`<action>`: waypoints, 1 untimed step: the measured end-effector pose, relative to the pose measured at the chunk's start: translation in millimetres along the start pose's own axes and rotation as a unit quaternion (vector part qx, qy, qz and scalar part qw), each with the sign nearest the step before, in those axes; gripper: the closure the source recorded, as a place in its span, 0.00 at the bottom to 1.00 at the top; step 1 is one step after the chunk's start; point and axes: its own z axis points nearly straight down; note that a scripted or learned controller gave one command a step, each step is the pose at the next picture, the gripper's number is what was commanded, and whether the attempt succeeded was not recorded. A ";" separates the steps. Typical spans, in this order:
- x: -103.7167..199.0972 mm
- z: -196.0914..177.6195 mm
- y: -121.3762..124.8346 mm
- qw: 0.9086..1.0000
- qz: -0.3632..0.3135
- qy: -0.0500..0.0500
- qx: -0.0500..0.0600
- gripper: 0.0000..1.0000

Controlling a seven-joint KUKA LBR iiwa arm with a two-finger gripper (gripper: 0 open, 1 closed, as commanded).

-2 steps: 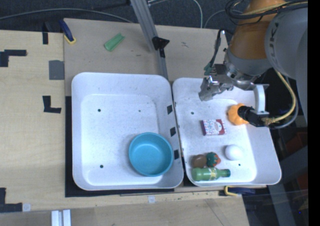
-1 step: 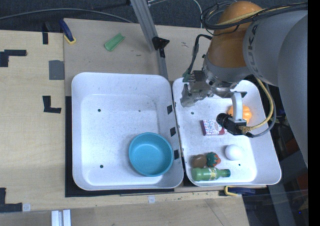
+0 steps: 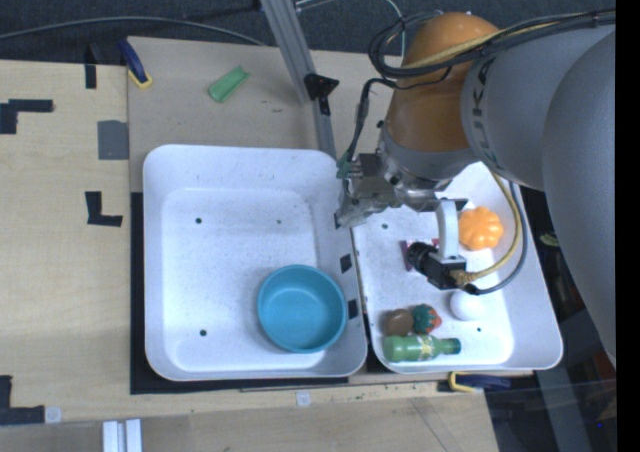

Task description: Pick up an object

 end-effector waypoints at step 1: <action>51.6 -10.5 -12.0 1.000 -0.001 0.000 -0.001 1.00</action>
